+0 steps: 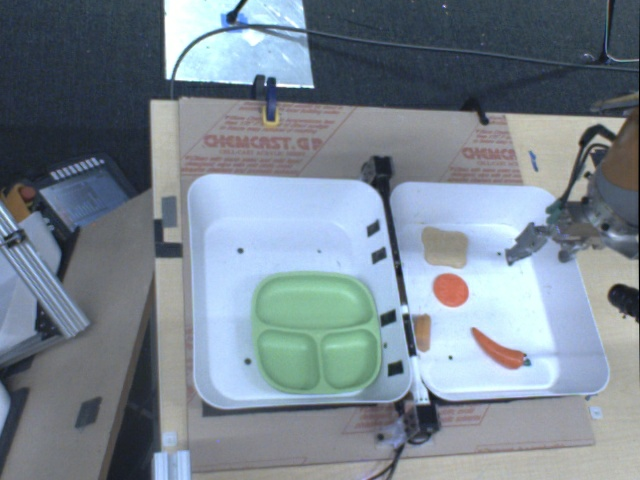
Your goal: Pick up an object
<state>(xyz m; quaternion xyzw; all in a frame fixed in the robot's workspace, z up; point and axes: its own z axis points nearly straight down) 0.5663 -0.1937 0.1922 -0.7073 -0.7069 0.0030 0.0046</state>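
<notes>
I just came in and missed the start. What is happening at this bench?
A robot arm reaches in from the right, its gripper above the right bin, holding nothing. That bin has a tan bread-like piece, an orange disc, an orange carrot-like piece and a small brown piece. The left bin holds a green divided plate.

We see a dark carpeted floor (450, 28) behind the bench (330, 133), with a shiny metal plate (238, 23) lying on it and cables (420, 48) trailing across. A tan side table (100, 298) stands at left.
</notes>
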